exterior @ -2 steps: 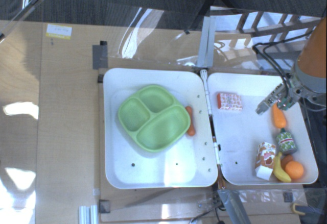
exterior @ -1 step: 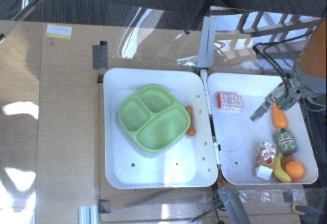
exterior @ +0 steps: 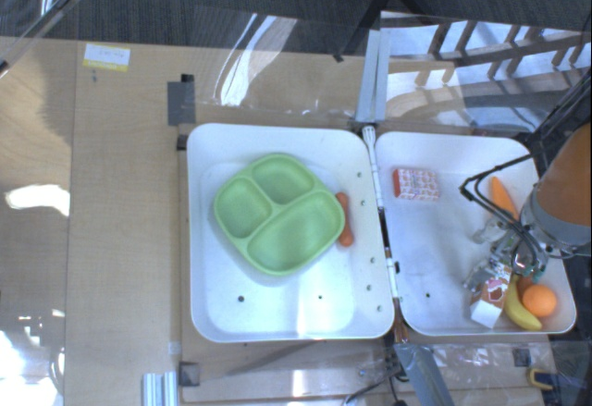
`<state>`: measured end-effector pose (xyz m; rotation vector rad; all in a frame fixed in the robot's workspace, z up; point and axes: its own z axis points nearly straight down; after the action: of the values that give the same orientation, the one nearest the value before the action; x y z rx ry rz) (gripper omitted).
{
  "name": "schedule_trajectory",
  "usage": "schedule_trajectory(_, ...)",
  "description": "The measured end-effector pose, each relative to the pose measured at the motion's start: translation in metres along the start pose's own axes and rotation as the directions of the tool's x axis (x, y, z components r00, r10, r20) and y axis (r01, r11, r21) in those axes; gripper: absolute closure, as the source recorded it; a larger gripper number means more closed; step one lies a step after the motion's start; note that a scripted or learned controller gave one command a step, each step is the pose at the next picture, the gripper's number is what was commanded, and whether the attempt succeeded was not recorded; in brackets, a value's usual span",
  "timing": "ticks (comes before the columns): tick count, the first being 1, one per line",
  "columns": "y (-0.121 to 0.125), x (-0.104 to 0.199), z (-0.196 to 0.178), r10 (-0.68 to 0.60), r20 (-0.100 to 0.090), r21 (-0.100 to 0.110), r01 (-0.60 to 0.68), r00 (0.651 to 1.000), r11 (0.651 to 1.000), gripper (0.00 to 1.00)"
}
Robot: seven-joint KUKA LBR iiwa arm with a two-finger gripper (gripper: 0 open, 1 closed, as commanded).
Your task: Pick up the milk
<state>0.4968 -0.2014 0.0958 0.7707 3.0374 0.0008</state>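
Wooden bench (exterior: 120,238), two white bins side by side. Left bin (exterior: 208,302): green divided plate (exterior: 277,215), small orange-red item (exterior: 344,221) touching its right edge. Right bin (exterior: 435,302): red-white packet (exterior: 415,183) near the top left, carrot (exterior: 502,197), banana (exterior: 519,309) and orange (exterior: 538,301) in the lower right corner. Milk carton (exterior: 488,301) sits just left of the banana. My gripper (exterior: 504,258) is right over the carton; can't tell how the grip stands, or whether it has contact.
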Motion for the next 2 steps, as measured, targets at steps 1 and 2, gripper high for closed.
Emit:
schedule_trajectory(1, 0.003, -0.003, -0.012, 0.002, 0.010, -0.004, -0.002, 1.000, 1.000, 1.00)
schedule_trajectory(2, 0.029, -0.061, -0.140, 0.059, 0.005, -0.002, -0.059, 0.998, 0.998, 1.00)
